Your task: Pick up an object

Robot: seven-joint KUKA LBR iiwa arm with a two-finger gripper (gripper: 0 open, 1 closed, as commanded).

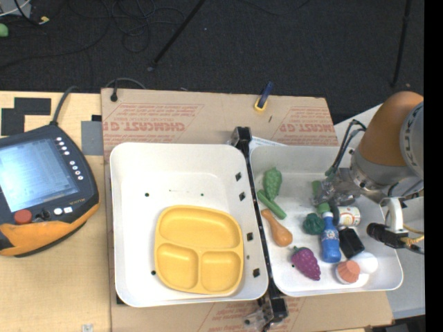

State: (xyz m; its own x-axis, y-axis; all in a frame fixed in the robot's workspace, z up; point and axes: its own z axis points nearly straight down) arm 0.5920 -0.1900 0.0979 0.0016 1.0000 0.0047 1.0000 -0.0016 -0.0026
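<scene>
Camera view, slanted look down on both bins. Left shallow white bin (131,185) holding a yellow plastic three-compartment tray (199,247), lying flat toward the near side. Right shallow white bin (297,164) crowded: green knobbly toy vegetable (273,181) at the far left, green stalk-like piece (271,203) just below it, orange-brown carrot-shaped toy (277,229) along the divider, purple plastic grape bunch (306,262) near the front, dark teal rounded lump (313,223) mid-bin, blue bottle with white cap (329,239) upright-ish beside it, small black block (351,241) touching the bottle's right, white-and-orange round piece (350,271) at the front right corner, small white cylinder with orange print (347,217) behind the bottle.

Grey arm with orange band (387,133) reaching in from the right, two-finger gripper (324,196) low over the bin's centre, just above the teal lump and the bottle cap. Opening of the gripper not readable at this slant; cannot tell whether anything is caught.

Likely target the blue bottle or teal lump, both right under the tool. Bottle judged light, stiff, smooth-sided, so slippery; best taken across the body below the cap. Lump probably light, rounded, prone to squirting out; take across the widest part. Tight neighbours risk a finger landing on the black block.

Grey pendant with screen and orange base (41,185) on the bench, far left.
</scene>
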